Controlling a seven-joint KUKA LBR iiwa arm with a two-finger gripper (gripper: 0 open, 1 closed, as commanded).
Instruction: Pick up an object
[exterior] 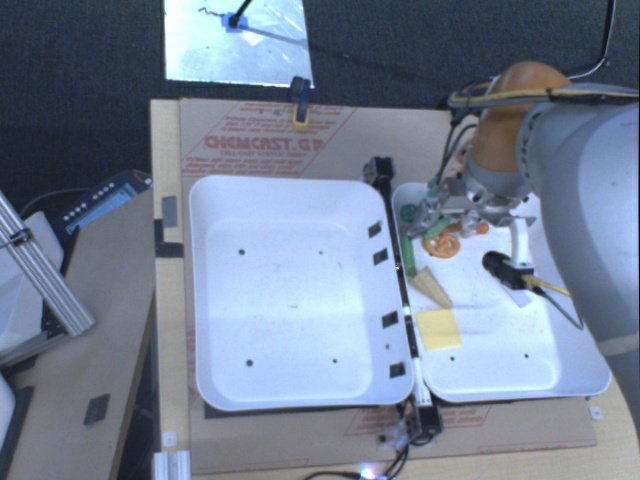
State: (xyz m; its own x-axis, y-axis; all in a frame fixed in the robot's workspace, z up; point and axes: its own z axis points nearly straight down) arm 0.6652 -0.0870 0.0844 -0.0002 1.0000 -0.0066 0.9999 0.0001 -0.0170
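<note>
Right bin (520, 358), your stock:
- Pincer (441, 224) low in the far-left corner, over the orange piece (444, 245). You cannot tell its opening or any hold.
- Green strip (408, 246) along the left wall.
- Tan wedge (432, 286).
- Yellow square (439, 328) nearer the front.

Robotics lab test bench. Grey robot arm (585, 198) reaches in from right over white left bin (290, 298) and right bin (500, 363). Bins sit on cardboard sheet (260, 133) printed CHEMCAST GP. Aluminium framing rail (45, 278) at left. Dark fabric backdrop (80, 68) at far side.
</note>
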